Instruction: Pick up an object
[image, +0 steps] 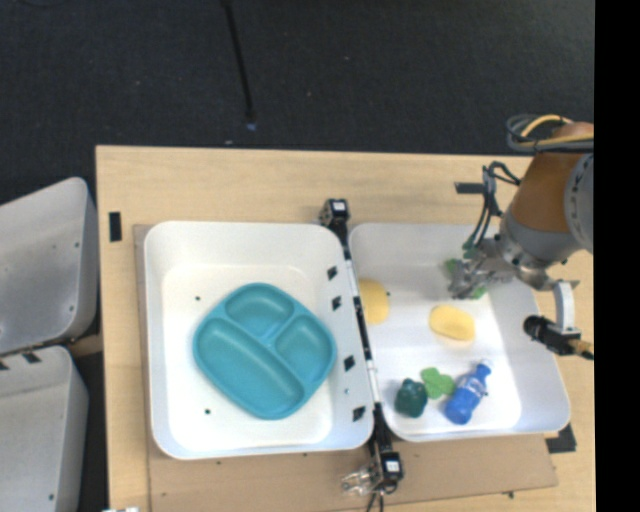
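The yellow lump (452, 322) is the thing nearest the claw, so it looks like the one to pick up. It lies on the floor of the right bin (540, 395), close to the middle, with bare white all around it. The gripper (468, 280) hangs just above and a little behind the yellow lump, not touching it. I cannot tell how the claw is set, because it is small and blurry here. Nothing is seen in it. From the yellow lump, a second yellow thing (373, 300) sits off to the side, pressed against the wall between the two bins. Toward the front of the bin from the yellow lump lie a blue bottle (467, 394), a small light green piece (436, 380) and a dark green piece (410, 398), all bunched close together. Far past that wall, in the left bin (170, 420), rests a big blue-green tray (264, 348) with three parts. To do this step well, I think the claw should line up right over the yellow lump, go straight down with one finger on each side, then squeeze softly and lift slowly. The lump looks round and smooth, so it might slip or roll away if the claw comes down off to one side. I can read no words or labels on any of these things.
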